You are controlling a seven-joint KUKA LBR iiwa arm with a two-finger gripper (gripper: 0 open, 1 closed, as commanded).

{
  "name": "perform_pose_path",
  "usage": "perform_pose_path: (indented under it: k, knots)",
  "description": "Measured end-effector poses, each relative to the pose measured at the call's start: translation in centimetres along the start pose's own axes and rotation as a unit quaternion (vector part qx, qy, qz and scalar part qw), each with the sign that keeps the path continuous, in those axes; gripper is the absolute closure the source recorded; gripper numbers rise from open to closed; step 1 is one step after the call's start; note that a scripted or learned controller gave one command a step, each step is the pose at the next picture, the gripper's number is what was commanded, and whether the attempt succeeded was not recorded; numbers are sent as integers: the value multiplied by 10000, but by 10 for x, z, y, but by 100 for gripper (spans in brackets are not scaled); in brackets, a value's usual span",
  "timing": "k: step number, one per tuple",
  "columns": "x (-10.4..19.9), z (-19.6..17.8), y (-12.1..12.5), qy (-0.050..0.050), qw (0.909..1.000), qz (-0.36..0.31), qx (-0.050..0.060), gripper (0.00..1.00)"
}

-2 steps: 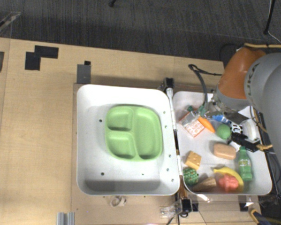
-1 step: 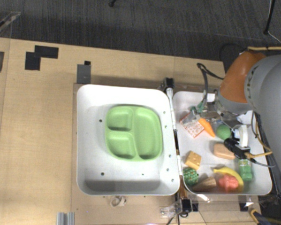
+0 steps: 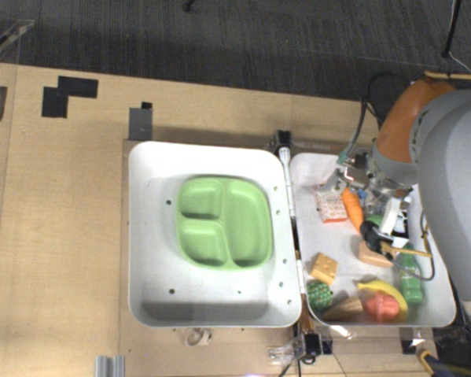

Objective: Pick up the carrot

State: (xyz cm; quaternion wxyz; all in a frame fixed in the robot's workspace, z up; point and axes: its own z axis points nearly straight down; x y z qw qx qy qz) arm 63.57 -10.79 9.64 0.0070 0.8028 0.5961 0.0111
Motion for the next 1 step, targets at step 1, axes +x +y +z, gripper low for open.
perform_pose_path:
  k: [1]
  knots:
    - [3,-14,4,0,10000,-60,-65,100]
